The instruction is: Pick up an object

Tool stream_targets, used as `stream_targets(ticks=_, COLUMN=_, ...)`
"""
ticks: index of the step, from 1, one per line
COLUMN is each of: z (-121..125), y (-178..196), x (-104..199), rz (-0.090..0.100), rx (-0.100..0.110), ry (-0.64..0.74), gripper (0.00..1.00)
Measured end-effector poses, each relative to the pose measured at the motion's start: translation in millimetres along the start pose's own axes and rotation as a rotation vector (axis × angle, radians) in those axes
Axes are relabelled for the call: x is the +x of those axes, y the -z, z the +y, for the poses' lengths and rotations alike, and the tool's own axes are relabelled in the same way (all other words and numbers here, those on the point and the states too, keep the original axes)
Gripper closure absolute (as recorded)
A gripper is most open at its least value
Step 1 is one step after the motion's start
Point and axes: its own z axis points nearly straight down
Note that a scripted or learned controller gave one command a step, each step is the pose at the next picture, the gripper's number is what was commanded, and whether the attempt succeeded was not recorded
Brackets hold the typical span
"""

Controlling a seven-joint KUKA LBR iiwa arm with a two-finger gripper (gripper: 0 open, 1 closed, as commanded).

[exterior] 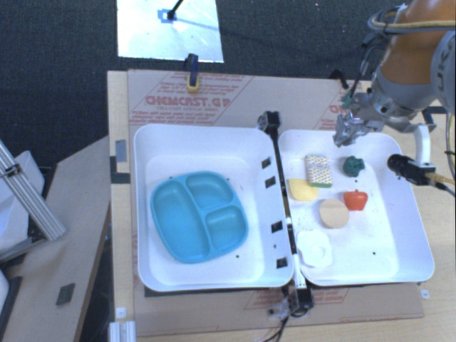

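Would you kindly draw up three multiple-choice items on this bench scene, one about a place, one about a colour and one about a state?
1. Where does the blue divided tray lie?
A. in the left bin
B. in the right bin
C. on the cardboard outside both bins

2. What colour is the small object beside the round tan piece?
A. purple
B. red
C. black

3. Where is the claw?
A. resting on the tray
B. above the far edge of the right bin, by the dark green object
C. over the left bin

Answers: 1 A, the tray sits within the left bin's walls. 2 B, it is plainly red. 3 B, it hangs at the right bin's rear rim.
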Motion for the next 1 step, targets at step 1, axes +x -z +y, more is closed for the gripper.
stream_targets(ticks=1, z=-5.1, y=1.3, x=46.5, rz=0.0, rx=-0.001, ry=0.0, gripper=1.0)
